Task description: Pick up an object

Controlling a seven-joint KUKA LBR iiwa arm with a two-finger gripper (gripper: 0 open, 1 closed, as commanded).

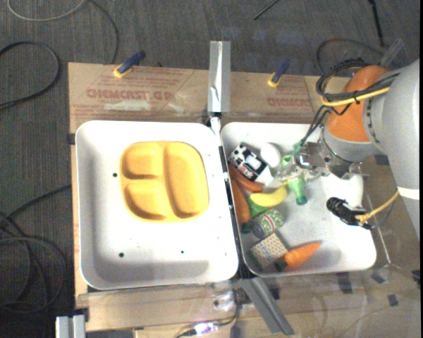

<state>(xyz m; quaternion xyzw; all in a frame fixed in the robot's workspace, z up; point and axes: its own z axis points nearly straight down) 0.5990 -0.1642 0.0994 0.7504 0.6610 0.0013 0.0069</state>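
Note:
My gripper (pixel 304 162) hangs over the upper middle of the right bin (pixel 352 248), reaching in from the right under the orange wrist band. Just below and to its left lies a small green object (pixel 298 191), close to the gripper; whether they touch is unclear. Further left a pile holds a black-and-white object (pixel 248 163), a white ball (pixel 270 152), a yellow banana-like piece (pixel 268 199) and an orange-red piece (pixel 244 186). Nothing shows as held.
A green can (pixel 266 222), a checkered box (pixel 268 248) and an orange carrot (pixel 302 253) lie at the right bin's front. The left bin (pixel 99 252) holds a yellow divided tray (pixel 166 179). A rim separates the two bins.

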